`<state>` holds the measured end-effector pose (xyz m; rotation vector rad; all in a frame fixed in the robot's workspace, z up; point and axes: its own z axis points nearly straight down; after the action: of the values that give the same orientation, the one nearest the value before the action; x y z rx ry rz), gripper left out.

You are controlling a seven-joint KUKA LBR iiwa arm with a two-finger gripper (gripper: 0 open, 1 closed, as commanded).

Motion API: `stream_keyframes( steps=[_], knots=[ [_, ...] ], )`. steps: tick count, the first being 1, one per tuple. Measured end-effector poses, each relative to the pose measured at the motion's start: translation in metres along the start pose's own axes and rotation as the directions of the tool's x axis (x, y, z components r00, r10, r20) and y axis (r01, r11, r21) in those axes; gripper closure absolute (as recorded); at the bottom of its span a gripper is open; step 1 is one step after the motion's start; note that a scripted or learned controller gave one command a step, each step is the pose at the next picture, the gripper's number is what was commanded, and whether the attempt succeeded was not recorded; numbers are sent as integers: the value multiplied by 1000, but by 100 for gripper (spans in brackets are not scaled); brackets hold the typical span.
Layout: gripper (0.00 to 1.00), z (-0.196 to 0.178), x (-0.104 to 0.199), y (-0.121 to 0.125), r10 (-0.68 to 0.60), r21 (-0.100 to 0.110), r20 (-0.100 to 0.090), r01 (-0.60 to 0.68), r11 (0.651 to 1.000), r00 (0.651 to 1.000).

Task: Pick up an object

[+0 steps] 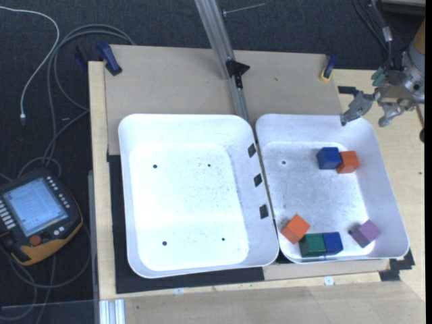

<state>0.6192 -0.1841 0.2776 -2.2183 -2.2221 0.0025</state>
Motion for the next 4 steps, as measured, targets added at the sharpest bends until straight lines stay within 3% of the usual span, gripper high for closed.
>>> stream_keyframes(
  steps=[1,2,3,4],
  knots=[
    [0,150,8,-1,1,7,-3,-1,1000,1000],
    [0,180,43,-63,1,7,-4,-1,1000,1000],
    [0,177,0,23,-2,-6,-6,2,1000,1000],
    [100,167,0,18,-3,8,-6,3,1000,1000]
  ],
)
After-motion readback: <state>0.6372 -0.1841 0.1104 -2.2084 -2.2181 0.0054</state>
